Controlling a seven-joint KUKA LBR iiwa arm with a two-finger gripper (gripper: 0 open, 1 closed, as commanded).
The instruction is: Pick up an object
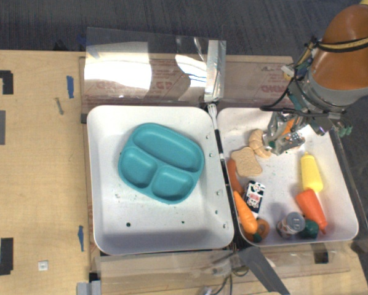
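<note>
- Camera view: two white bins sit side by side on the bench; the left bin (104,226) holds a teal divided plate (161,162), lying a little toward 12 o'clock of that bin's middle.
- The right bin (350,223) holds the loose items.
- The arm (344,48) comes in from 2 o'clock, its orange band above the grey wrist.
- The gripper (281,139) hangs low over the right bin's 11 o'clock part, just beside a pale bun (256,141) at its 9 o'clock.
- I cannot tell how the gripper is set or whether it has anything.
- A tan slice of bread (246,162) lies at 7 o'clock of the bun, touching or nearly touching it.
- A yellow corn cob (311,172) lies at 4 o'clock of the gripper, apart from it.
- A carrot (312,209) lies at 6 o'clock of the cob, just beside it.
- A can (290,225) rests near the bin's 6 o'clock rim, beside the carrot's green end.
- A small black-and-white box (254,195) lies near the bin's middle.
- A second carrot (245,215) lies along the bin's 8 o'clock side, below a reddish sausage (232,174).
</note>
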